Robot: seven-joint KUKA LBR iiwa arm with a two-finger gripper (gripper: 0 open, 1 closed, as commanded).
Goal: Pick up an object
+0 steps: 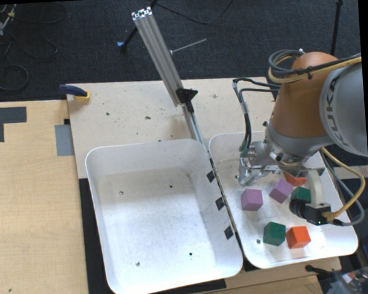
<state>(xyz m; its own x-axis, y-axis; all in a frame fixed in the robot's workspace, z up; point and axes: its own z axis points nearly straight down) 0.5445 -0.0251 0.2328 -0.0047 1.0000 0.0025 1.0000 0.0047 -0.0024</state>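
The right white bin (345, 246) holds several small blocks. A purple cube (252, 199) lies near its middle, and a second purple block (280, 190) sits just right of it. Toward the front are a green cube (274, 233) and an orange cube (298, 236). A red-orange block (295, 180) and a green block (302, 194) are partly hidden under the arm. My gripper (251, 169) hangs low over the back of this bin, just above and behind the purple cube. No block shows in its grip.
The left white bin (89, 161) lies beside the right one, with black clips (220, 203) along their shared edge. A slanted aluminium pole (164, 61) rises behind the bins. A blue-and-yellow clamp (74, 91) sits at the bench's back left. Cables loop beside the wrist.
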